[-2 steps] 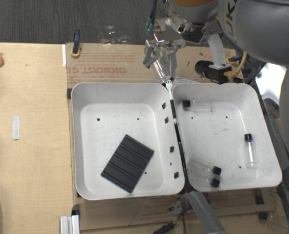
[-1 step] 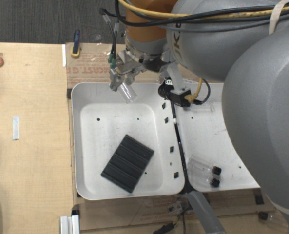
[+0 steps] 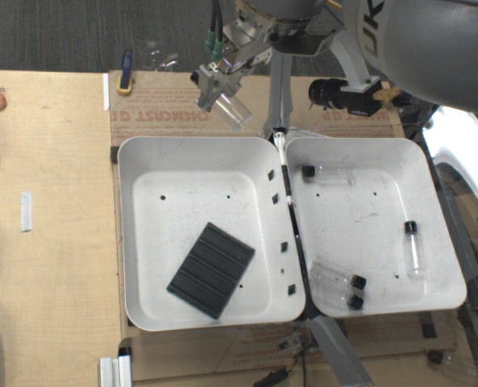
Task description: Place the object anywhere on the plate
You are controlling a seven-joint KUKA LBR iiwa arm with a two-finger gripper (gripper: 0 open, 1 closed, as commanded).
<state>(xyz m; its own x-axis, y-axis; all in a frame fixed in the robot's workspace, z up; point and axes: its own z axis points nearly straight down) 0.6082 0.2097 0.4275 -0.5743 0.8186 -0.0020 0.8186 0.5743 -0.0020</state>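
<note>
A: The end effector (image 3: 222, 95) is seen raised above the far edge of the left bin (image 3: 134, 216), over the cardboard behind it. A clear vial (image 3: 233, 111) appears to be held between its fingers, tilted, with the free end pointing down toward the bin.

B: And the plate?

A: The dark ridged plate (image 3: 212, 269) lies flat in the left bin, toward the near side and turned at an angle. It is well apart from the end effector, so a carry across the bin is judged to be needed before release.

B: What could be spoiled from here?

A: The vial is smooth and round, and the hold seems to be near one end, so it could slip or swing during the move. If it is let go from height or while tilted, it may bounce or roll off the ridges onto the bin floor. A release short of the plate would also miss, since the plate covers only a small part of the bin.

B: Anything else nearby?

A: Other vials (image 3: 414, 248) lie in the right bin (image 3: 432, 176); they are not involved.
</note>
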